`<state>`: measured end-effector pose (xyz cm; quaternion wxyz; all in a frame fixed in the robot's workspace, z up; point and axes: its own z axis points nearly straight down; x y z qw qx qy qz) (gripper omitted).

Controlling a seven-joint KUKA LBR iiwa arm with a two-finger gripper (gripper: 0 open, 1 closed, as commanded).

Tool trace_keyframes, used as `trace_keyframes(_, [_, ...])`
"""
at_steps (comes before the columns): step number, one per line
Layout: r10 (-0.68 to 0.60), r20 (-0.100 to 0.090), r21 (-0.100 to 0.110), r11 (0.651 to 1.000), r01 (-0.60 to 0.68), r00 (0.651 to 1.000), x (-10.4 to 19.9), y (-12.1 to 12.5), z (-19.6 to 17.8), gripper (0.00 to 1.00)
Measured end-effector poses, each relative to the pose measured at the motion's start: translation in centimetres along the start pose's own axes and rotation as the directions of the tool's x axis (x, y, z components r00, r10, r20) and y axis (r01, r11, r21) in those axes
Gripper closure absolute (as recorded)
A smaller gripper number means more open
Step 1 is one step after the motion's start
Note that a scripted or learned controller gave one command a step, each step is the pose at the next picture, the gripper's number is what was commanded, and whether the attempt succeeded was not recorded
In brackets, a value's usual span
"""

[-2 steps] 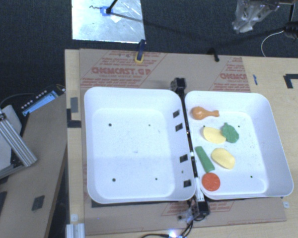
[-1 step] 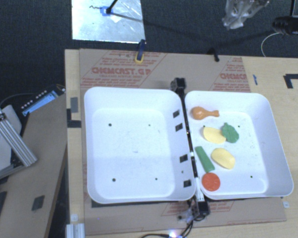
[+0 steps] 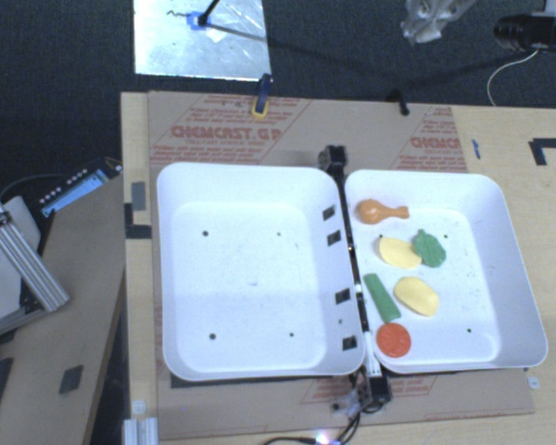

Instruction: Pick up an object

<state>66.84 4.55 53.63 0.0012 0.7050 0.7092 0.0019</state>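
The right bin holds several toy foods: an orange drumstick-like piece, a pale yellow piece, a green leafy piece, a green stick, a yellow lemon-like piece and a red-orange round piece. My gripper hangs high at the top of the view, well above and behind the bins, far from every object. Nothing shows between its fingers.
The left bin lies beside the right one, joined by a black hinge strip. Both rest on a cardboard sheet. A shiny metal plate lies on the floor at the back left. A grey rail stands at far left.
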Motion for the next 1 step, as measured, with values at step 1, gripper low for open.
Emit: trace_keyframes(1, [0.001,0.000,0.001,1.000,-0.001,1.000,1.83,0.00,0.09,1.00])
